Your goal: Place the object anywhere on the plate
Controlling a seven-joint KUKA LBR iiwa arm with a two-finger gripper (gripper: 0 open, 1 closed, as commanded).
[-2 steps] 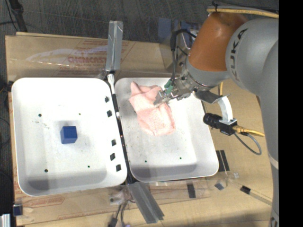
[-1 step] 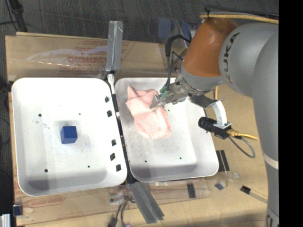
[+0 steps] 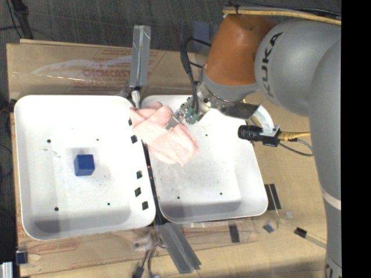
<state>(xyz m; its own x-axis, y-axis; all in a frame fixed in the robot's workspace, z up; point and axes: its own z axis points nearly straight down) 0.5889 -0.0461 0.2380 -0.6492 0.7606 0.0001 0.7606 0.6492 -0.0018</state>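
at the near edge of the bench a grey strip (image 3: 179,249) lies slanted below the seam where the two bins meet. the left bin (image 3: 35,213) holds a small blue cube (image 3: 84,164) left of its middle, flat on the floor, well apart from the arm. the right bin (image 3: 232,198) is speckled with dark flecks along its near floor.

farther in, a pink cloth (image 3: 165,138) lies crumpled in the far left corner of the right bin, its left edge lapping onto the rim between the bins. the gripper (image 3: 178,120) reaches down from the right onto the cloth's upper right part, touching the fabric; i cannot tell how it is set or whether any fabric is pinched in it. a black cylinder (image 3: 251,133) with a yellowish cable sits off the wrist.

beyond, the arm's orange band (image 3: 232,48) and grey body (image 3: 301,57) loom, and a grey upright bar (image 3: 139,62) stands at the far rim.
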